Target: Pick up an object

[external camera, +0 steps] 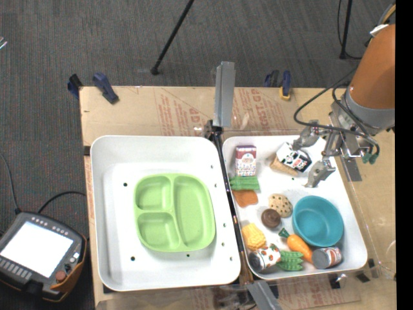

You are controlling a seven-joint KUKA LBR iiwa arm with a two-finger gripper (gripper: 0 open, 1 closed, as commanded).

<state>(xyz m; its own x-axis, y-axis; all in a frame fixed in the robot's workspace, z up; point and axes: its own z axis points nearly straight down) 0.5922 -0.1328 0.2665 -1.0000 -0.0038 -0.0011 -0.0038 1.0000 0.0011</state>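
In the right bin (358, 234), near edge: can (328, 258), carrot (298, 244), teal bowl (317, 219). Farther back, my fingers (316, 157) are spread, empty, just beside the cow-print carton (292, 158). Risk: tilted carton skids sideways on closing; the bin wall crowds the approach.

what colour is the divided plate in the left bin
Light green; the plate shows clearly in the camera view, in the left bin.

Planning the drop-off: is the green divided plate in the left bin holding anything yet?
Empty. All three compartments of the green plate show bare green; it lies flat in the left bin.
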